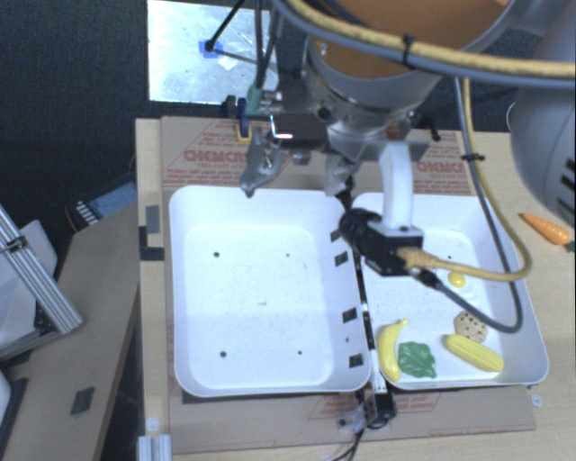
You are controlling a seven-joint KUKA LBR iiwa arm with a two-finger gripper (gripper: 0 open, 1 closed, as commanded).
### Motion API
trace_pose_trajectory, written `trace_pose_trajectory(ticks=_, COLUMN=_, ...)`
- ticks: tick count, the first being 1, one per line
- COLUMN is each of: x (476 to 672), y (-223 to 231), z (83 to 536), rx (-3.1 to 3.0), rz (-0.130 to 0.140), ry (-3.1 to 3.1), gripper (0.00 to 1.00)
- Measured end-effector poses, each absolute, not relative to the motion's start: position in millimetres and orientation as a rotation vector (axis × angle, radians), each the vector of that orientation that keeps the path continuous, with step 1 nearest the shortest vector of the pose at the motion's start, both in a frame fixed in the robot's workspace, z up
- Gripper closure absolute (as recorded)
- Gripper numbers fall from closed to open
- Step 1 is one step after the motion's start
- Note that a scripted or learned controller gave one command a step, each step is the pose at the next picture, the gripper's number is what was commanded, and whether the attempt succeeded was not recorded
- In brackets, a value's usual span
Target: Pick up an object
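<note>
Claw [292, 171] above the left bin's [193, 297] far rim, fingers parted, nothing between them, banana [390, 349], corn [473, 352], cookie [469, 326] in right bin [529, 347]

A tan table [108, 270] sits on a dark floor [63, 81]. A brightly lit patch of floor [193, 67] shows at the top, crossed by thin black tripod legs [236, 27]. An aluminium rail [36, 279] leans at the left edge.

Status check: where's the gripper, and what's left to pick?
Gripper above the bins' far edge, nothing between its fingers. Banana, green leaf, corn, cookie in right bin. Yellow cable crosses it.
</note>
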State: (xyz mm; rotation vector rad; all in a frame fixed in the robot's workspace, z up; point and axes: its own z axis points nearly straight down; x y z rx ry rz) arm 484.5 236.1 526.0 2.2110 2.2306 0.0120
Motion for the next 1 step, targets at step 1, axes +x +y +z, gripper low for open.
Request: trace_pose_trajectory(ticks=1, x=486.7, y=234.6, z=534.2, rx=2.211, rz=0.009, ry=2.23, gripper=1.0)
